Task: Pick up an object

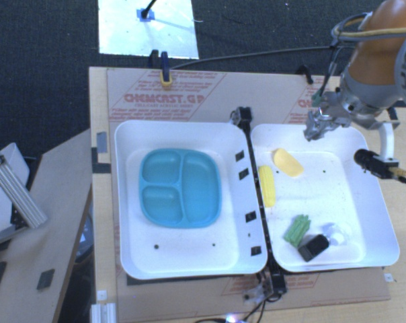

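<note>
The gripper [315, 128] hangs over the right bin's [381, 214] rim at about twelve o'clock, with nothing between its fingers; whether it is open or closed cannot be told. In the right bin, a yellow oval piece [288, 162] lies near eleven o'clock, a corn cob [266, 186] lies along the nine o'clock wall, and a green object [298, 229], a black block [314, 247] and a small white piece [336, 233] cluster around six o'clock. The left bin [132, 247] holds a blue divided plate [181, 187] at its centre.

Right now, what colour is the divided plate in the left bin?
Light blue, close to turquoise. The divided plate shows clearly in the camera view, lying in the left bin.
</note>
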Robot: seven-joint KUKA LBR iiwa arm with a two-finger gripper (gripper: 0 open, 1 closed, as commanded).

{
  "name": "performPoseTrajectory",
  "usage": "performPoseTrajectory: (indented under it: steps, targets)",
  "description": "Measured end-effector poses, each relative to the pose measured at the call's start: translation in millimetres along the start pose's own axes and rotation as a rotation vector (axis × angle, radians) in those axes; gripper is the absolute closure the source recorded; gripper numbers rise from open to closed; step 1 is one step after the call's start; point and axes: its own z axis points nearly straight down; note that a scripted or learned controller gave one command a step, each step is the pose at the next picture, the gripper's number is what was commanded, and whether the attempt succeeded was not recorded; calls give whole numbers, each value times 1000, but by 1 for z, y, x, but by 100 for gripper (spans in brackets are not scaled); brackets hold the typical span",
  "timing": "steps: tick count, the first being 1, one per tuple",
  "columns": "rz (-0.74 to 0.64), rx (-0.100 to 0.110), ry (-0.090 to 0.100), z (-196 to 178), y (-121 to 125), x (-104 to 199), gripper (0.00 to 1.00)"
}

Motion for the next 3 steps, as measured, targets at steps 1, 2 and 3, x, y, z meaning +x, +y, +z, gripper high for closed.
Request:
performPoseTrajectory:
  steps: [1, 2, 3]
  targets:
    - [0, 2, 0, -49, 2, 0, 100]
    - [-4, 11, 3, -28, -21, 49, 100]
    - [-5, 11, 3, -9, -45, 98, 100]
